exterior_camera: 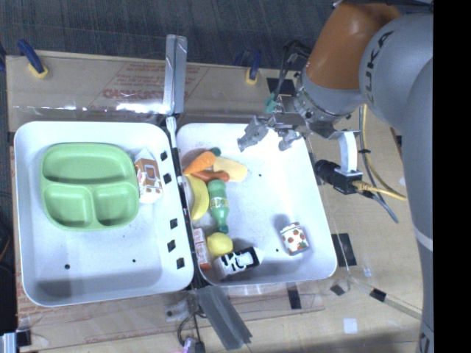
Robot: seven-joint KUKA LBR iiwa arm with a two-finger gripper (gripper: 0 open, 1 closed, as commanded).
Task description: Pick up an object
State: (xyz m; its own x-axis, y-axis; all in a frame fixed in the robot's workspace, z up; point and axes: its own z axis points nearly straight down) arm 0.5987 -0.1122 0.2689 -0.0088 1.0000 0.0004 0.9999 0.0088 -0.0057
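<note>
My gripper [269,138] hangs open over the back of the right bin [294,197], its two grey fingers spread with nothing between them. Left and below it lies a cluster along the bin's left wall: an orange carrot-like piece [200,161], a pale yellow piece [231,169], a banana [198,197], a green bottle [218,204], a lemon [218,243] and a black-and-white packet [240,260]. A small white cup with red spots [294,238] stands alone toward the front right.
The left bin [88,271] holds a green divided tray [90,185] and a small orange-and-white carton [149,179] by its right wall. A metal divider [175,76] rises between the bins. Cables trail at the right of the bench.
</note>
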